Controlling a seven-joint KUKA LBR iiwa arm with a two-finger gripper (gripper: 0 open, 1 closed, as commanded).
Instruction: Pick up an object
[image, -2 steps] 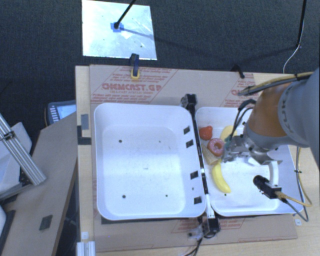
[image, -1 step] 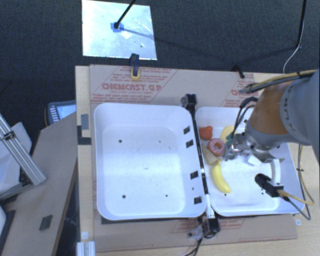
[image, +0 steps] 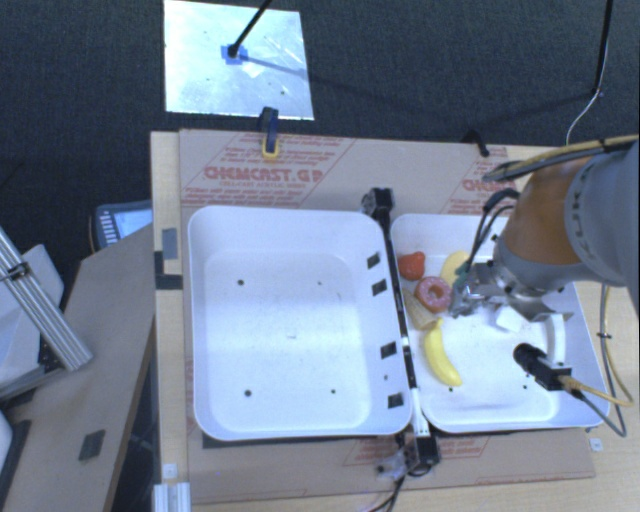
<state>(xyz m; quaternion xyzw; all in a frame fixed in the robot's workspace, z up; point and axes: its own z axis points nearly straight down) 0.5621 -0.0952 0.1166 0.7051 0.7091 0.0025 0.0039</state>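
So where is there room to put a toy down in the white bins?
The left white bin has a wide bare floor between all its walls. The right white bin is crowded: yellow banana, pink ring doughnut, red lump and the gripper. Its near floor is bare.

The table (image: 120, 300) was a pale wooden surface, and a brown printed sheet (image: 330, 165) lay flat across it. Two shallow white bins rested side by side on that sheet, touching along their inner edges: the left bin (image: 200, 330) and the right bin (image: 500, 405). A yellow clamp (image: 270, 135) gripped the sheet's far edge.
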